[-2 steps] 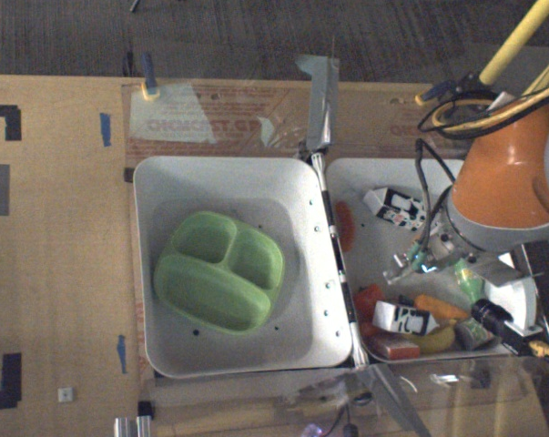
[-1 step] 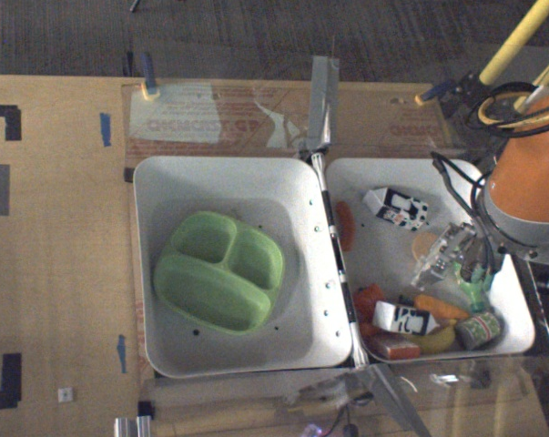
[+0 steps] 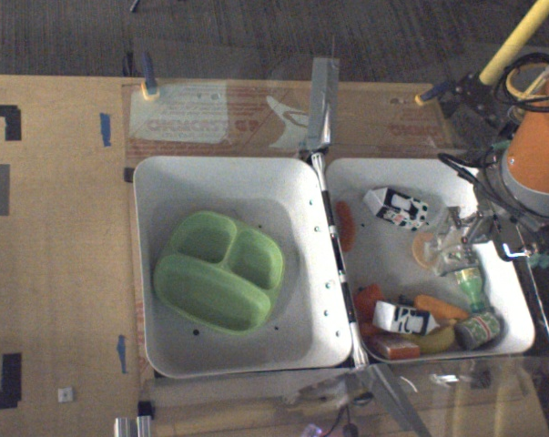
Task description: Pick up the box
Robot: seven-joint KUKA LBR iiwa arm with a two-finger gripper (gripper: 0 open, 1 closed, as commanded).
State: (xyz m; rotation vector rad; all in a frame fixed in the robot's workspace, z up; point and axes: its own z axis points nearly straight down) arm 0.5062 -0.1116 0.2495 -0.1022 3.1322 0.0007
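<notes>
1. where the arm reaches in from the right, the tool (image 3: 458, 235) hangs over the right bin (image 3: 522, 335), just above a green bottle (image 3: 470, 287); whether it is gripping or apart i cannot tell.
2. the box (image 3: 398, 208), a black-and-white carton, lies tilted near that bin's far wall, apart from the tool.
3. a second black-and-white carton (image 3: 403, 318) lies near the front, beside a carrot (image 3: 440, 307) and a banana (image 3: 438, 339).
4. the left bin (image 3: 165, 189) holds a green divided tray (image 3: 219, 269).
5. both bins sit on the worktop (image 3: 55, 271).

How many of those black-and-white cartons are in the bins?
2, both in the right bin: one carton near its far side, another carton near its front edge among the toy food. More may be hidden under the pile.
</notes>
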